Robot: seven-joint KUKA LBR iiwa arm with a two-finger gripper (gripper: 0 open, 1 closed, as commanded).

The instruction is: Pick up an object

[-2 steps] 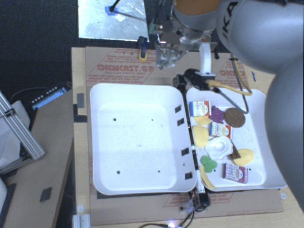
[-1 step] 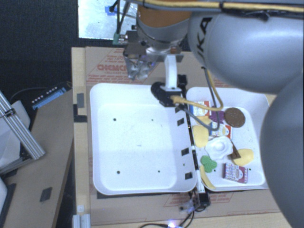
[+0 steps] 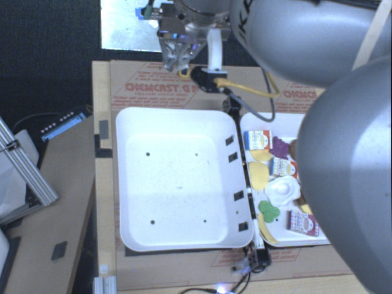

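My gripper hangs high near the top of the view, over the cardboard behind the left bin. I see nothing that is clearly held in it. The right bin holds several small objects: a small carton with a red and blue label, a purple piece, a yellow piece, a white round object, a green piece and a red carton. The arm's large grey body hides much of the right bin.
A yellow cable and a black fitting run from the wrist across the far edge of the bins. Black clips line the divide between the bins. A metal frame stands at the left.
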